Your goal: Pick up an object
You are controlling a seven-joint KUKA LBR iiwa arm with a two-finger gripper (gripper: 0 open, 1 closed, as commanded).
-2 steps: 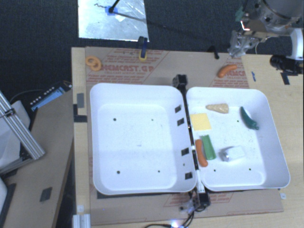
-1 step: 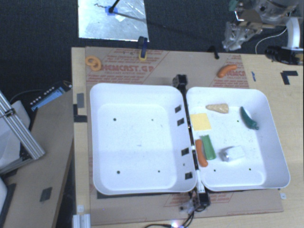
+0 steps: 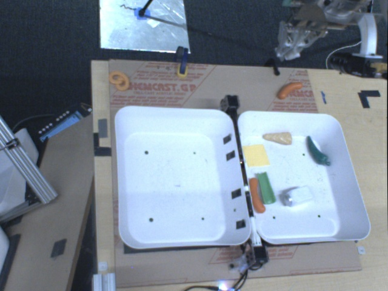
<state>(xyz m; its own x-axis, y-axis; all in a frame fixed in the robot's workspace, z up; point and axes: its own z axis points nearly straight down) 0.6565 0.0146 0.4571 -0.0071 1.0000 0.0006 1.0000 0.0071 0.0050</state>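
The right bin (image 3: 339, 223) holds several items: a yellow square (image 3: 256, 156), a tan wedge (image 3: 277, 138), a dark green curved piece (image 3: 317, 150), a green block (image 3: 265, 187), an orange stick (image 3: 257, 196) against the bin's left wall, and a white and grey lump (image 3: 295, 195). My gripper (image 3: 288, 46) hangs at the top right, above and beyond the far edge of the bench, well clear of the bin. Nothing shows in its grasp.
The left bin (image 3: 176, 162) sits beside the right one, joined by black clips (image 3: 230, 156). On the cardboard behind the bins lie an orange sausage shape (image 3: 290, 90), an orange ring (image 3: 119, 80) and a yellow clamp (image 3: 181, 62).
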